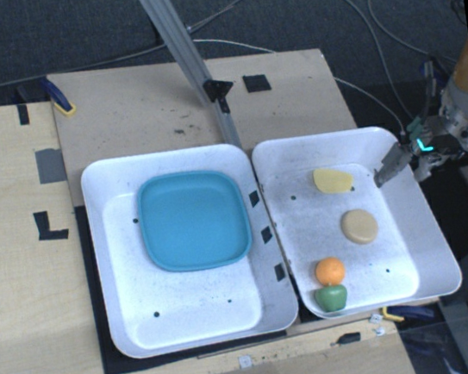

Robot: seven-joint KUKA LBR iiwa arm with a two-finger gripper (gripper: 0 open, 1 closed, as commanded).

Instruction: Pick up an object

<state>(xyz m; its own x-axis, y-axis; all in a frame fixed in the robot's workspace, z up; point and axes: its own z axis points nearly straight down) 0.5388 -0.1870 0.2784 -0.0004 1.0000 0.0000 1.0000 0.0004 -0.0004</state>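
The right bin (pixel 385 146) holds a pale yellow block (pixel 333 180), a tan round piece (pixel 359 227), an orange ball (pixel 330 271) and a green piece (pixel 331 298) at its front edge. My gripper (pixel 406 160) hangs over the bin's right rim, to the right of the yellow block and well apart from it. Nothing shows between its dark fingers.
The left bin (pixel 120 268) bears a blue square plate (pixel 193 219). A grey metal pole (pixel 187 49) slants down to the gap between the bins. Cables run over the dark floor at the back right.
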